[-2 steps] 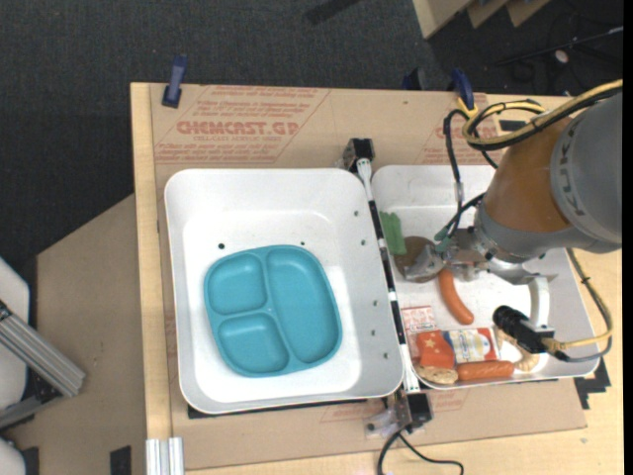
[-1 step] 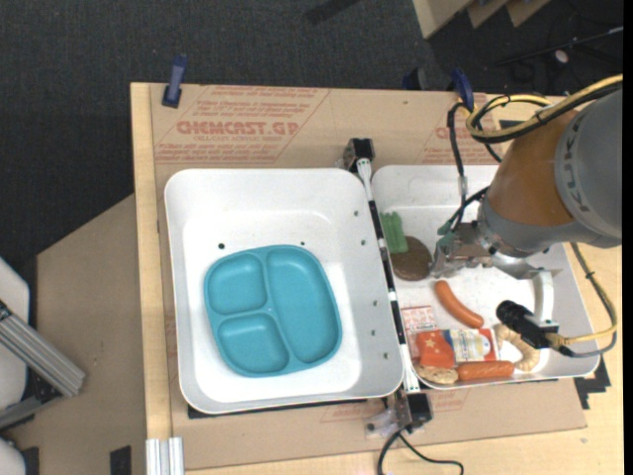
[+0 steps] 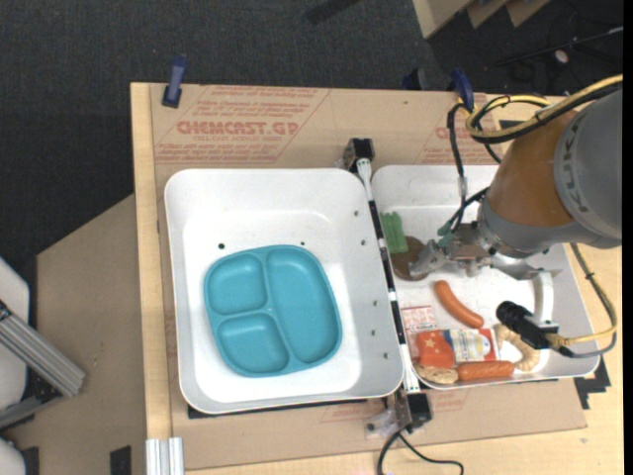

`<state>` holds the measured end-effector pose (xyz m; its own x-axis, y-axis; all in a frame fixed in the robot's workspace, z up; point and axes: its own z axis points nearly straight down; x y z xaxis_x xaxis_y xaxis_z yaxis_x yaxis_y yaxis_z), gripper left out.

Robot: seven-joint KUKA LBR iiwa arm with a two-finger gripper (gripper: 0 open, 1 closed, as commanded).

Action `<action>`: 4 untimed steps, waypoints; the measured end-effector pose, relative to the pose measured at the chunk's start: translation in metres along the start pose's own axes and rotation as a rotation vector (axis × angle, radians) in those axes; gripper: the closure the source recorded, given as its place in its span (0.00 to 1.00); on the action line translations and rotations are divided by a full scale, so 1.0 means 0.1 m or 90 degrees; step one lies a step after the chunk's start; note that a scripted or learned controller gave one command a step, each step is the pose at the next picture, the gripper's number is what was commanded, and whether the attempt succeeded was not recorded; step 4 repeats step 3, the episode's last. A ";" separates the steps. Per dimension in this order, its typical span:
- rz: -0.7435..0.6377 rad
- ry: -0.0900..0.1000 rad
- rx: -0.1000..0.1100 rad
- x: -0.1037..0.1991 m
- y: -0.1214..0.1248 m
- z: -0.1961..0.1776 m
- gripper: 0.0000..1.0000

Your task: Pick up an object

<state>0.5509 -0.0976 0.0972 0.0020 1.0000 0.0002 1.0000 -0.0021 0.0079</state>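
Nearest your lens is the arm [image 3: 554, 181]. Its grey body and orange band rise over the right bin [image 3: 425, 188] and hide that bin's far right part. Below the band you find the gripper [image 3: 433, 257], low over the bin's left half. Its tip is just beside a brown lump [image 3: 405, 259], perhaps touching it. From this angle you cannot tell how far the gripper is open or whether it has hold of anything.

All the loose things you could pick lie in that right bin. A green piece [image 3: 395, 231] sits against the left wall, just behind the brown lump. An orange sausage [image 3: 458, 304] lies slantwise in front of the gripper, apart from it. Nearer the front edge you see a small printed card [image 3: 418, 318], a red and white packet [image 3: 443, 345], a tan round biscuit [image 3: 438, 374] and a second sausage [image 3: 486, 370], all crowded together.

To your left, the left bin [image 3: 208, 206] holds a teal divided plate [image 3: 273, 310], lying flat with three compartments. Both bins rest on a brown board [image 3: 247, 127] printed with red lettering.
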 end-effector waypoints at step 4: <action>-0.007 0.000 -0.006 0.58 0.43 -1.08 1.00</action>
